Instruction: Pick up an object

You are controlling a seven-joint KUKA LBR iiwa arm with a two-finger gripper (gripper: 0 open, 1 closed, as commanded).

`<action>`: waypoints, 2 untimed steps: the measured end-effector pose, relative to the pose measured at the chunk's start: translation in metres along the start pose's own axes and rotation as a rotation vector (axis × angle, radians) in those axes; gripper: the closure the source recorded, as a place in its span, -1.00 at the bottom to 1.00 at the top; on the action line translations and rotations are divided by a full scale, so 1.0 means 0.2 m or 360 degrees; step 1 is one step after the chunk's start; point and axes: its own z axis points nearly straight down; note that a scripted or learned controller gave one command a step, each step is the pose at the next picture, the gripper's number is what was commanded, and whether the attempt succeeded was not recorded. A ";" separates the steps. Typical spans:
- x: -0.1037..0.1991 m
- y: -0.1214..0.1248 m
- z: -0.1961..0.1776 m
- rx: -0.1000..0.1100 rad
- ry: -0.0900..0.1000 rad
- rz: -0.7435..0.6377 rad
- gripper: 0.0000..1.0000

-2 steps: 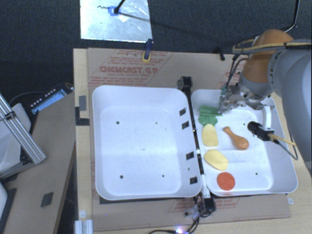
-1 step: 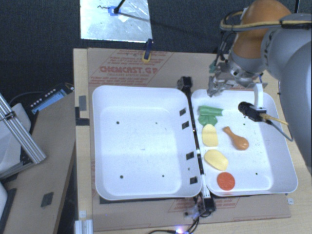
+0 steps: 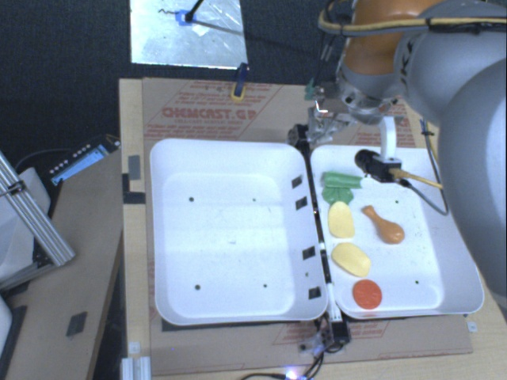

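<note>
Lying nearest the camera in the right-hand shallow white plastic bin point(image 3: 455, 291) is a flat round red-orange disc point(image 3: 367, 294), close to the bin's front rim. Just behind it sits a rounded yellow lump shaped like a potato or lemon point(image 3: 351, 258), and behind that again a paler yellow oval piece point(image 3: 341, 219), the two near each other along the bin's left side beside the black-clipped divider where the two bins meet. To the right of the pale oval lies a brown toy drumstick point(image 3: 384, 224), set apart from it, its thin end pointing up-left. Further back, close to the bin's rear left corner, rests a green leafy or bean-like toy piece point(image 3: 341, 180), just above the pale oval.

The left-hand shallow white plastic bin point(image 3: 226, 236) lies alongside, sharing the same cardboard sheet point(image 3: 206, 109) under both.

The large grey robot arm with its orange band point(image 3: 396, 14) reaches in from the right, over the far edge of the right bin. Its two-finger gripper point(image 3: 321, 129) hangs near the rear left corner of that bin, above the rim and behind the green piece; whether it is spread or pressed together cannot be told, and nothing is visibly pinched in it
</note>
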 end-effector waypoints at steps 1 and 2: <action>0.08 -0.22 -0.90 -0.0016 0.0002 0.0006 1.00; 0.62 0.00 -1.51 -0.0018 0.0007 -0.0006 1.00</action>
